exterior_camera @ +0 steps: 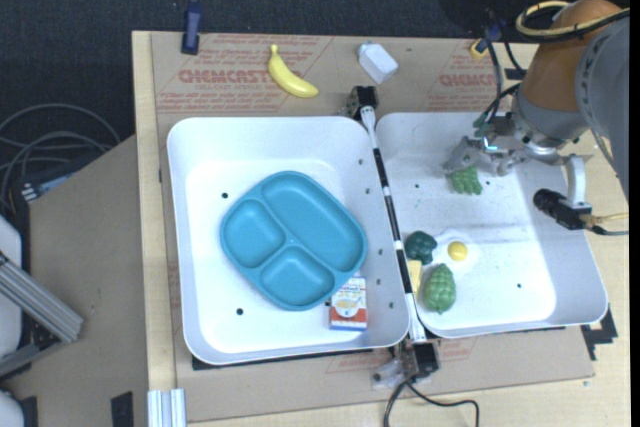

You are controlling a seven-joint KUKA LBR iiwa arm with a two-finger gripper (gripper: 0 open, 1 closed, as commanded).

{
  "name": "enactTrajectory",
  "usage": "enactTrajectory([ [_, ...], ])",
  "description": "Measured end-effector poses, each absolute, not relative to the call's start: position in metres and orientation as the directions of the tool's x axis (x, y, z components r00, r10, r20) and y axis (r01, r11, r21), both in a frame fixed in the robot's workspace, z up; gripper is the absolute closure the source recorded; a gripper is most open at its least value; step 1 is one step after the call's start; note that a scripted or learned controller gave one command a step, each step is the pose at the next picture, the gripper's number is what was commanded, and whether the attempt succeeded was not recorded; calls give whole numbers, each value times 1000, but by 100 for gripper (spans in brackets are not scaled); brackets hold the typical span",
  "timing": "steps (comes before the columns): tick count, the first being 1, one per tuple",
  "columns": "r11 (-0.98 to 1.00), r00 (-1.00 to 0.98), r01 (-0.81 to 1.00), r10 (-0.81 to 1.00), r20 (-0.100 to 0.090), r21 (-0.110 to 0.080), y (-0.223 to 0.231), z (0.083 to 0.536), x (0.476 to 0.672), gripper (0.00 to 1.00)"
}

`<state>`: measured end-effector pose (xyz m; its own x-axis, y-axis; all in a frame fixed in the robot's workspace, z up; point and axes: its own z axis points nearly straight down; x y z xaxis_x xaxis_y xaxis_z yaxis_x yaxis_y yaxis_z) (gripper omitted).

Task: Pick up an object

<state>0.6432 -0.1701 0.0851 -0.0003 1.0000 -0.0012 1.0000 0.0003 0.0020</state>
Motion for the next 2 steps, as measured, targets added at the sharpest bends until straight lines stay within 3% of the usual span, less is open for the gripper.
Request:
enactTrajectory([
  [1,1,-1,1000,1000,-2,5,-170,95,644,100],
  [2,2,-2,1000,1000,1,3,-78,186,629,100],
])
